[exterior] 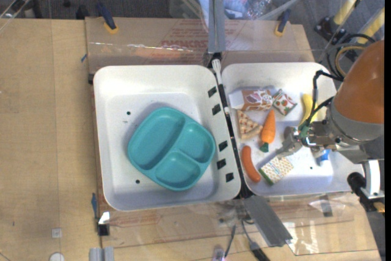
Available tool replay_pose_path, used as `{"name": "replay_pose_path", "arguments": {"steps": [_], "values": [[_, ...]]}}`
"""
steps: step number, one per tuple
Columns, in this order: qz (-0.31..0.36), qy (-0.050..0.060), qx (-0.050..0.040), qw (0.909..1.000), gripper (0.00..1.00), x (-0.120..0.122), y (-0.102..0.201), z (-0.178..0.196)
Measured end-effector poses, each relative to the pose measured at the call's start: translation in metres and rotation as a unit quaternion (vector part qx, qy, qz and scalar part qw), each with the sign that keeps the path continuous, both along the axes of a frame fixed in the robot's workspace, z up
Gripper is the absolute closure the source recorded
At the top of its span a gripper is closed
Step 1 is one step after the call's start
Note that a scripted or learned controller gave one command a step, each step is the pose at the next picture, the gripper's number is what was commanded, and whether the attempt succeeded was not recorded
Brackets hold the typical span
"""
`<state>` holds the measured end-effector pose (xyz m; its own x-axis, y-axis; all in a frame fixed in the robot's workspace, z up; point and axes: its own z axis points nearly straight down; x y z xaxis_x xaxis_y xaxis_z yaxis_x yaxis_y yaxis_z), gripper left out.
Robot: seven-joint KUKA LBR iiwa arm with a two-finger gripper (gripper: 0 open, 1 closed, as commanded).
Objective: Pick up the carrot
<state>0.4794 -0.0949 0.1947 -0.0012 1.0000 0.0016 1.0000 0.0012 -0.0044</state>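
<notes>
Camera view looks down on two white bins, and the carrot [268, 126] serves as the landmark: it lies in the right bin [317, 175], orange body slanted with its green end pointing down toward the near wall. Just left of the carrot sits a waffle-patterned wedge [247, 124], above it a small printed packet [257, 99] and a red-and-green box [284, 104], and below-left of it an orange-red sausage [250, 164] close to the divider. Below-right of the carrot rests a speckled card-like piece [277, 169], and right of it a yellow item [306, 107] stands along the arm's edge. The gripper [291, 140] hangs just right of the carrot and slightly lower, apart from it, metal parts aimed toward the speckled piece; the shine and clutter there blur the tip, so whether it is spread or closed I cannot tell. Far left of the carrot, in the other bin [104, 131], lies a teal divided plate [171, 148]. The risk, as I judge it, is a descent on the wrong thing: from this offset the tool could land on the speckled piece, or nudge the carrot against the wedge. The carrot's tapered, rounded body could also squirt sideways if pinched off-centre near the thin end.
</notes>
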Motion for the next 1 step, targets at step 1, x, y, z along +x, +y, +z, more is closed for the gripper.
{"name": "replay_pose_path", "arguments": {"steps": [1], "values": [[0.057, -0.002, -0.0007, 0.9984, 0.00, 0.0587, -0.0215, -0.0665]]}}
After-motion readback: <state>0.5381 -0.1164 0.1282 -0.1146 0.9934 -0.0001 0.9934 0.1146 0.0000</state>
